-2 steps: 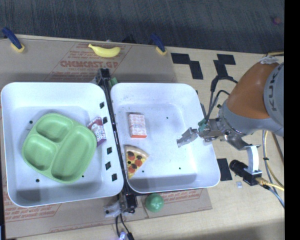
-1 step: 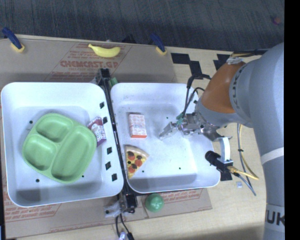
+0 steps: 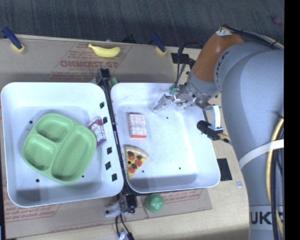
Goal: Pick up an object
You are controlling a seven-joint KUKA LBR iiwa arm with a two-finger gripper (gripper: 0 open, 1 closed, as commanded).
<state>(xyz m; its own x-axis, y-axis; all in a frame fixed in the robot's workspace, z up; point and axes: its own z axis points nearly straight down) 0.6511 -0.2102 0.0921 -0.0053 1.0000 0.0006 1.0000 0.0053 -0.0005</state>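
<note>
2 shallow white bins sit side by side on a cardboard-covered bench. The left bin (image 3: 10, 134) holds a green divided plate (image 3: 59, 146) with 3 sections, lying toward the bin's 8 o'clock side. Just beside the plate, at its 2 o'clock, a small dark red packet (image 3: 97, 129) lies against the bin's right wall.

The right bin (image 3: 190, 154) holds 2 things. A small orange and white box (image 3: 137, 125) lies flat toward the bin's 10 o'clock part. A toy pizza slice (image 3: 134, 160) lies at the box's 6 o'clock, near it but apart, close to the bin's left wall, with its tip pointing down toward 7 o'clock.

The grey arm (image 3: 250, 99) with its orange band (image 3: 210, 59) reaches in from 3 o'clock. The gripper (image 3: 162, 104) hangs over the upper part of the right bin, at about 2 o'clock from the box and well apart from it. Its metal fingers (image 3: 160, 103) point toward 9 o'clock with nothing visible between them; whether they are spread or pressed together cannot be told from this angle.

Outside the bins, a yellow banana (image 3: 104, 49) lies on the cardboard at 12 o'clock of the left bin, and a green ball (image 3: 153, 202) sits at 6 o'clock of the right bin, just beside its lower rim. 2 blue clamps (image 3: 13, 39) hold the cardboard's upper edge.
</note>
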